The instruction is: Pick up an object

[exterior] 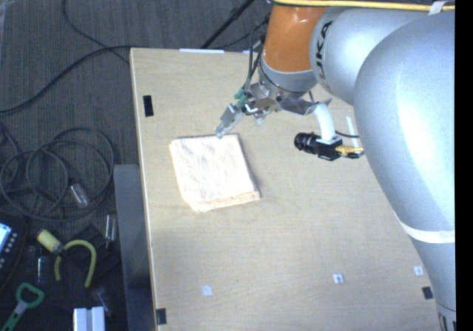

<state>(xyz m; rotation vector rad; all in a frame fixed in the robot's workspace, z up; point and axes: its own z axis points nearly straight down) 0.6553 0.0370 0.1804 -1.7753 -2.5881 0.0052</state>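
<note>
Folded white cloth (214,172) lying flat on the table (295,248), not yet lifted. Beyond it, claw (224,125) poised at the cloth's far edge, tips close together, gripping nothing visible. Grasp and lift still to do.

Folded cloth (213,172) on bench (295,248), left of centre; end effector (225,124) at cloth's far edge.

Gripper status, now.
Gripper: cannot be told from this view; its tip sits at the far edge of the cloth, nothing visibly held.
</note>
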